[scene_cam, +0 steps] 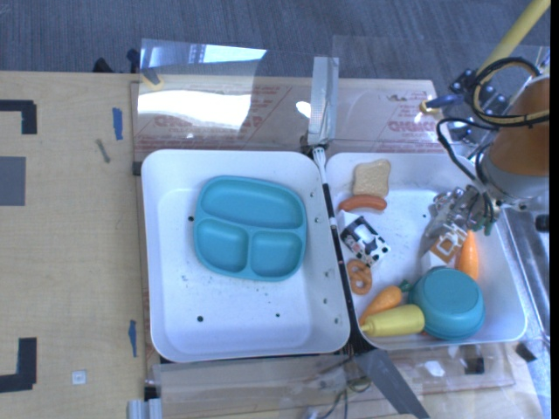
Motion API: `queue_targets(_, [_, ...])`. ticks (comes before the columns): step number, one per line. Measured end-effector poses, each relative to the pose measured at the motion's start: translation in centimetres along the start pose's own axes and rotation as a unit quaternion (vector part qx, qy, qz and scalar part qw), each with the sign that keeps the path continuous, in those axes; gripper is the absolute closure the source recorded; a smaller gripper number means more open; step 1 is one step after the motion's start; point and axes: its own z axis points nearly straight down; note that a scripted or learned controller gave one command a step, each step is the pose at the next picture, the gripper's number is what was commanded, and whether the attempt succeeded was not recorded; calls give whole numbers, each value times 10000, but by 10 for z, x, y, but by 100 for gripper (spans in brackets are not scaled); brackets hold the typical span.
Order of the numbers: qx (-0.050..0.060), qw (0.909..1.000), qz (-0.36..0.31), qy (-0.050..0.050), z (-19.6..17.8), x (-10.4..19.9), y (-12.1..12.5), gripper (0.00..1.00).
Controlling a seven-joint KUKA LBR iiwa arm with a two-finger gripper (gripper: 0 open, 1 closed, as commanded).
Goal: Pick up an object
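My gripper (pixel 460 209) hangs low over the right side of the right bin (pixel 515 326), coming in from the right edge. Just below it lies a small white and orange carton (pixel 444 246), with an orange carrot (pixel 470 256) beside it. Whether the gripper touches the carton I cannot tell. Further left in this bin are a toast slice (pixel 372 178), a red sausage (pixel 362 203), a black and white toy (pixel 364 239) and a pretzel (pixel 359 276). Along the front lie a second carrot (pixel 384 299), a yellow piece (pixel 393 321) and a blue bowl (pixel 449 302).
The left bin (pixel 166 321) holds a blue divided plate (pixel 250 227). A clear plastic sheet (pixel 218 107) lies behind the bins. The divider (pixel 334 243) runs between both bins. Cables (pixel 476 103) loop around the arm's wrist at the upper right.
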Motion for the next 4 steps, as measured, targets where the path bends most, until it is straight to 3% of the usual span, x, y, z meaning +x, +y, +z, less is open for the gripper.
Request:
queue_targets(1, [-24,10000,-45,49,0,3,6,0])
queue_targets(2, [-16,9980,625,-45,0,52,-20,0])
queue_targets(3, [-8,9936,1127,-70,0,67,-35,0])
queue_targets(4, [-15,9937,1113,-94,-10,65,-33,100])
